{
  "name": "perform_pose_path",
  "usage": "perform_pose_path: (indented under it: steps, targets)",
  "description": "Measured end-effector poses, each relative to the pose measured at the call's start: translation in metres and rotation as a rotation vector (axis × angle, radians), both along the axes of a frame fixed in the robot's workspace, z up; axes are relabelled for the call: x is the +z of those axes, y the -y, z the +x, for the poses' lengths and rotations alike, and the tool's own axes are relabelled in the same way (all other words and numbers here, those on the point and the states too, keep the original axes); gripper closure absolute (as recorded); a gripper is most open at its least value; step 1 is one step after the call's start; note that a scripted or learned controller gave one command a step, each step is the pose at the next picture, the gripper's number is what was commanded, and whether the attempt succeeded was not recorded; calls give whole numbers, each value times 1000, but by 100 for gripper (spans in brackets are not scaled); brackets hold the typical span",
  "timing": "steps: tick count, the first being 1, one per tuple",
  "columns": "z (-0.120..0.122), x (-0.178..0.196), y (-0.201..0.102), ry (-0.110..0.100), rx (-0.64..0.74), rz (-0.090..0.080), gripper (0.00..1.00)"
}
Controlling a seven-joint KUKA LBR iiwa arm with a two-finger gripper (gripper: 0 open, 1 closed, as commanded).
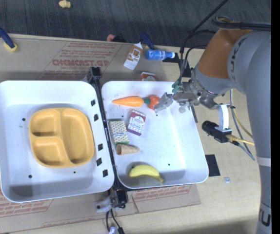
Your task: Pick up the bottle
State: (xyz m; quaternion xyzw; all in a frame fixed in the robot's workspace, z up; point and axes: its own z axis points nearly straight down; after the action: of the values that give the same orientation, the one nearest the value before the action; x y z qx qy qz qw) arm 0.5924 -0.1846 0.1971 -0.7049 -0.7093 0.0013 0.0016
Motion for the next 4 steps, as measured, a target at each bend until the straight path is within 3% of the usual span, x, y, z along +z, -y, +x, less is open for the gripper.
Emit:
perform_pose_path:
  steps: [1,2,3,4]
  targets:
    - [0,10,-1,-2,5,1,100]
    - [-74,89,22,2,-100,-1,100]
    - [-117,-17,19,-1,68,1,100]
    - [-116,-11,27,1,-183,-1,100]
